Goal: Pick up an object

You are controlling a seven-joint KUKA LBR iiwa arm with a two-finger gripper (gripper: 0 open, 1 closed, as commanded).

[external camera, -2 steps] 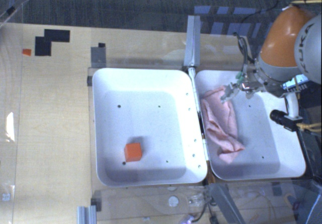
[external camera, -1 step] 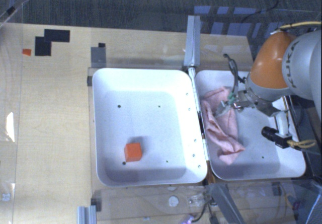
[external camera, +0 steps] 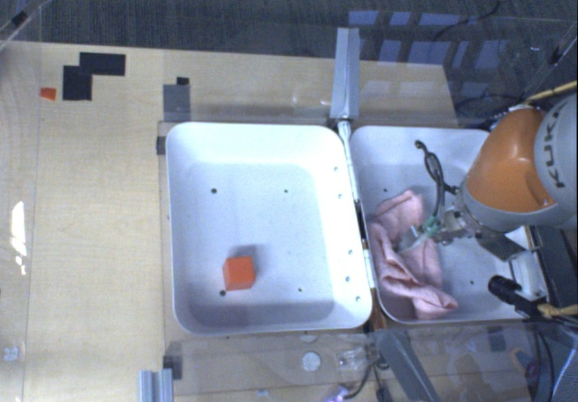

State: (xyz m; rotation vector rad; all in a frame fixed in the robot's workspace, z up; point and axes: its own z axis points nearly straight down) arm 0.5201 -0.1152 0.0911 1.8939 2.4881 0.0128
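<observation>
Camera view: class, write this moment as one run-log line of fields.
arm: over right bin | gripper: down at pink cloth, grasp unclear | orange block: left bin, untouched | pick: not confirmed

Bright, even overhead light washes the left white bin (external camera: 257, 219) almost to glare; shadows around it are soft, and detail is slightly blurred throughout.

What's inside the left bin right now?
The left bin holds an orange block near its front. Whatever lies beneath the block is covered.
</observation>
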